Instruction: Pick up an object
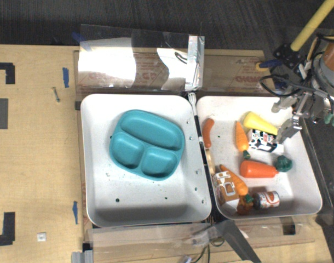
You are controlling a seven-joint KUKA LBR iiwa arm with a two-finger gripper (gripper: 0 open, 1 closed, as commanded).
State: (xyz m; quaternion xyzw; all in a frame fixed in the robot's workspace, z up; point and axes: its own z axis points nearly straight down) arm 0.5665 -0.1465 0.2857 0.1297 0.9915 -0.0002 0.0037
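The right bin [309, 174] holds several small objects. A yellow piece [258, 121] lies by a black-and-white patterned item [263, 141]. A small orange carrot [241, 136] and a red-orange sausage shape [208, 131] lie to their left. A large carrot [259, 169] with a green top [284, 163] sits mid-bin. Near the front lie a small carton [226, 184] and a can [265, 199]. My gripper [284, 118] hangs over the bin's right rear, just right of the yellow piece. Its fingers stand open with nothing between them.
A teal divided plate [147, 143] lies in the left bin [101, 201]. A foil-covered sheet [139, 62] lies behind that bin. Cables and a yellow rod [315, 18] crowd the upper right, by the arm.
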